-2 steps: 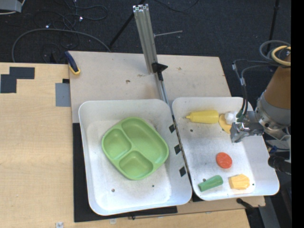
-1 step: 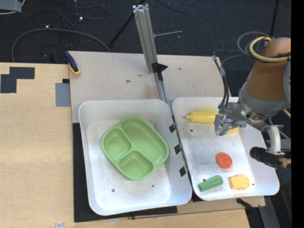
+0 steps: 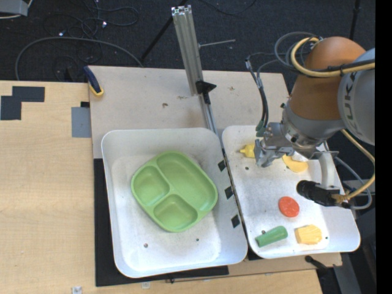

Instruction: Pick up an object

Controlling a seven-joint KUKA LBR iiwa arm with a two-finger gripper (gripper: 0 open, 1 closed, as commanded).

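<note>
My gripper [image 3: 264, 158] hangs low over the back of the right bin [image 3: 257, 192], under the orange band of the arm. A small yellow piece [image 3: 247, 150] lies just left of it, and a yellow banana-like piece [image 3: 295, 164] lies just right of it. Nearer the front of this bin lie a red round object [image 3: 289, 206], a green cylinder [image 3: 271, 236] and a yellow block [image 3: 308, 234]. I see nothing held between the fingers, and whether they stand apart is hidden by the wrist.
The left bin [image 3: 122, 146] holds a green divided plate [image 3: 174, 190]. A metal post [image 3: 190, 51] rises behind the bins. A black cable fitting [image 3: 318, 193] juts over the right bin's right side.
</note>
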